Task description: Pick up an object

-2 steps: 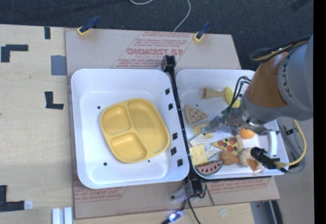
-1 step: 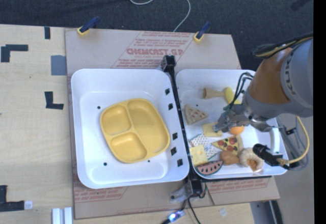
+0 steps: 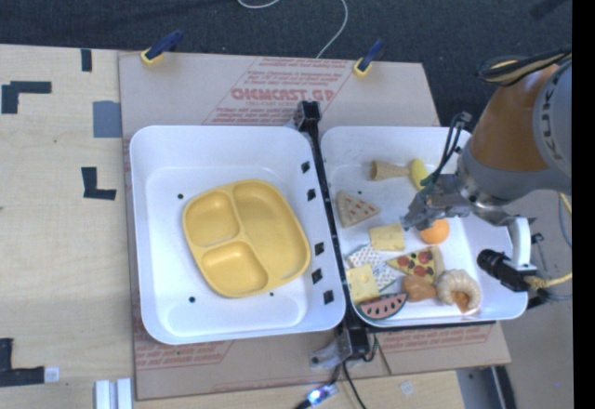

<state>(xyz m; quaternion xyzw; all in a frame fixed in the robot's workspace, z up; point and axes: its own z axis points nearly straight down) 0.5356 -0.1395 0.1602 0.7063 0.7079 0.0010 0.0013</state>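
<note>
Orange, round, w/ no long axis to speak of: the toy orange (image 3: 434,231) is seen in the right bin (image 3: 483,310), about mid-height, just right of the pale cheese block (image 3: 387,237). The gripper (image 3: 424,209) is lowered directly at its upper left, touching or nearly so; the fingers are dark and bunched against the fruit, and whether they are spread or closed cannot be told. No object is shown clamped between them.

Right bin contents: a wooden-handled piece w/ yellow tip (image 3: 397,170) is laid approx. horizontal near the top, handle end to the left. A triangular cracker wedge (image 3: 355,208) is pointed up-left. A pizza slice (image 3: 415,261) is laid w/ its long axis roughly left-right, beside a brown nugget (image 3: 419,287) and a shrimp-like piece (image 3: 460,290) at lower right. A yellow block (image 3: 362,283) and a watermelon slice (image 3: 382,307) are set along the front wall.

Left bin (image 3: 149,212): a yellow three-compartment plate (image 3: 245,237) is held, tilted diagonally, its compartments bare.
</note>
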